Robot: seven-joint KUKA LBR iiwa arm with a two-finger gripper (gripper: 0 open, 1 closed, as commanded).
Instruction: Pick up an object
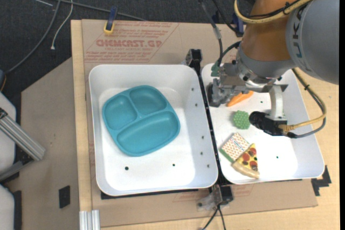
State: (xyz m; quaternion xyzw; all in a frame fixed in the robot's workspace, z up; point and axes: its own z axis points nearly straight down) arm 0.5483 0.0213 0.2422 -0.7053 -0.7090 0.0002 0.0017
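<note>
- Over the right bin (302, 167), near its back-left corner, the gripper (218, 93) sat low, close to the wall between the two bins.
- Gripper opening: couldn't tell, the wrist body hid it from above.
- Arm (280, 13) reached in from the right, with its orange band above the back half of the right bin.
- Carrot (241, 98) lay on the bin floor just right of the gripper, with its tip pointing right and its left end tucked under the wrist. Couldn't tell whether it touched the gripper.
- Green piece (241, 119) lay just in front of the carrot, apart from it.
- Pizza slice (247, 161) lay near the front wall and touched a patterned tile (234, 144) just behind it and to the left.
- Left bin (161, 169) held a blue divided plate (141, 120), lying flat and a bit left of centre.
- Both bins sat on a cardboard sheet (129, 43), which had a blue clip (111, 18) on its back edge.
</note>
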